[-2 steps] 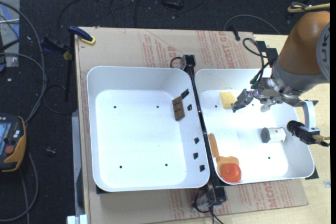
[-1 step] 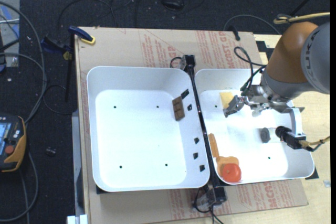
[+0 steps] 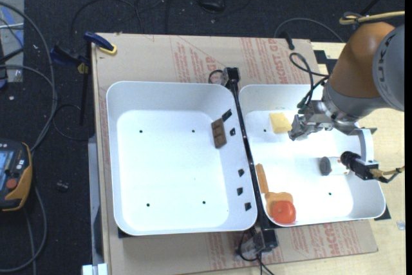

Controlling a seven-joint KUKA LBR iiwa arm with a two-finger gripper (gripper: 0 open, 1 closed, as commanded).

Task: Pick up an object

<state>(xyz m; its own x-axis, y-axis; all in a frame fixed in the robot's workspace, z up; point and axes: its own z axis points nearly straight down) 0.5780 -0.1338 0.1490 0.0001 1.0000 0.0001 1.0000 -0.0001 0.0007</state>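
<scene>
Two white bins [image 3: 129,100] sit on tabletop; pincer [image 3: 301,129] hovers beside yellow block [image 3: 280,122], its state unclear.

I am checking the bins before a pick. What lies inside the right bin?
In the right bin: a pale yellow block beside the tool, a small dark object, and a red-orange object. The arm covers the upper right corner.

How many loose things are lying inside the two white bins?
5, though the arm may hide more. Left bin: a brown block. Right bin: a pale yellow chunk beside the gripper, a small grey piece, a red ball, an orange stick.
</scene>
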